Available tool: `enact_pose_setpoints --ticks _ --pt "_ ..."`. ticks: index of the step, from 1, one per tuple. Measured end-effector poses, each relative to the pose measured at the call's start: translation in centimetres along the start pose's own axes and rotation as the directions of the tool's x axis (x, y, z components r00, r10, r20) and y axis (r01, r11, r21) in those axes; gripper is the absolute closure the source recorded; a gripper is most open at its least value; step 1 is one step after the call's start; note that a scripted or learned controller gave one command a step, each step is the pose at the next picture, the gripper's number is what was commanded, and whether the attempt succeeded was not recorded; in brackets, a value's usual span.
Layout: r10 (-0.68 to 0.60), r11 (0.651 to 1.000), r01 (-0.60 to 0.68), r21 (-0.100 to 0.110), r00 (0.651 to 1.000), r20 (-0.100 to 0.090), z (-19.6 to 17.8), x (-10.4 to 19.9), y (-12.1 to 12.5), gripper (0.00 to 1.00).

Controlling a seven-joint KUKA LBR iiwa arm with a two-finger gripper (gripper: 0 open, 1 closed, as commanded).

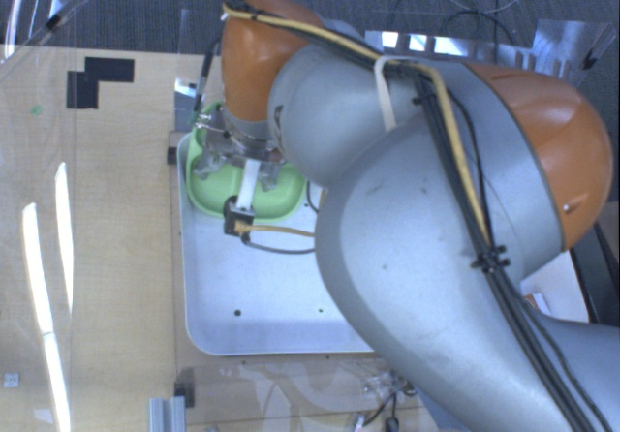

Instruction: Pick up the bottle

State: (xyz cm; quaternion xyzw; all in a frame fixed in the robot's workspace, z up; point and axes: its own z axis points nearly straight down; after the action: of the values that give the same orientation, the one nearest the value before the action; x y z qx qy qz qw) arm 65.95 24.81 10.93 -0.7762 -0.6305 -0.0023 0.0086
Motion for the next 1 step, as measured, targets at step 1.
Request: enact_pose_setpoints --ticks 1 --pt "-0.003 1.0 0.003 -0.009 1.0 0.015 0.76 -0.86 0.17 1.0"
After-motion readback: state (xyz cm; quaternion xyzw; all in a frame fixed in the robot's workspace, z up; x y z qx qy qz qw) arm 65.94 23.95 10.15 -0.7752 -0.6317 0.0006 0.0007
